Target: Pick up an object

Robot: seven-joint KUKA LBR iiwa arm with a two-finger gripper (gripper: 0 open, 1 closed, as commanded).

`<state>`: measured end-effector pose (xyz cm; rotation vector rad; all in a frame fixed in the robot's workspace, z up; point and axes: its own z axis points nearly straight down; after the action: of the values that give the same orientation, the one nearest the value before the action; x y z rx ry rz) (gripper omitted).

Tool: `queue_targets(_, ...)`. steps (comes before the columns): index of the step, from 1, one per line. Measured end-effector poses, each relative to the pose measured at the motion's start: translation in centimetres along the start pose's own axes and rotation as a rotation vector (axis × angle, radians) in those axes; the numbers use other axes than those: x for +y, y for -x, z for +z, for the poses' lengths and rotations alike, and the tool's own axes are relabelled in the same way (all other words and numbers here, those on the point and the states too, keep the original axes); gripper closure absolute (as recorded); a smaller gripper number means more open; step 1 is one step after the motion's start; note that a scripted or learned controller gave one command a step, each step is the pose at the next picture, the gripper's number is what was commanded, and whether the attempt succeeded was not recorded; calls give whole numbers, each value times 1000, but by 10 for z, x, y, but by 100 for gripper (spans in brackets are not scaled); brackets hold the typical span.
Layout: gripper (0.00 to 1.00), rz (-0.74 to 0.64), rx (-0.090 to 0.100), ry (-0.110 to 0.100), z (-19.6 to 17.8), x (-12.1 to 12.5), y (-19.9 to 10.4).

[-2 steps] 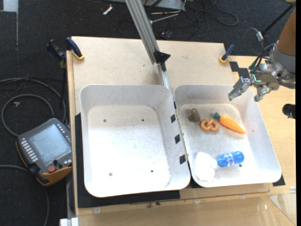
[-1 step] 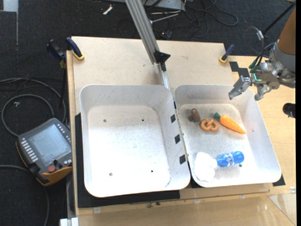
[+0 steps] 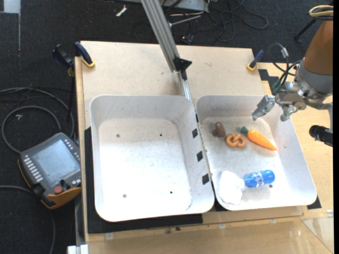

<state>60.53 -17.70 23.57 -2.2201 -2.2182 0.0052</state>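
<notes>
White plastic bins sit side by side on the table [image 3: 222, 57], touching along their inner edges. The left bin [image 3: 106, 110] holds no loose items. The right bin [image 3: 302, 168] contains five: a small brown object [image 3: 219, 129] near its centre, a pretzel-shaped piece [image 3: 236, 141] just beside that, an orange carrot [image 3: 261, 139] with a green top lying at a slant to the right of the pretzel, a blue bottle [image 3: 259, 178] lying on its side toward the near edge, and a white crumpled item [image 3: 231, 187] touching the bottle's left end. The claw [image 3: 273, 110] hangs over the far right part of the right bin, above and behind the carrot, its two fingers spread apart with nothing between them. A grey pendant [image 3: 50, 165] lies on the floor to the left of the table.
</notes>
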Motion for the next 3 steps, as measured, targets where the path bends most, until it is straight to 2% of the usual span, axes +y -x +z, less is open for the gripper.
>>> queue_targets(2,0,-1,1,0,112,11,9)
queue_targets(3,100,-1,-1,7,98,12,9)
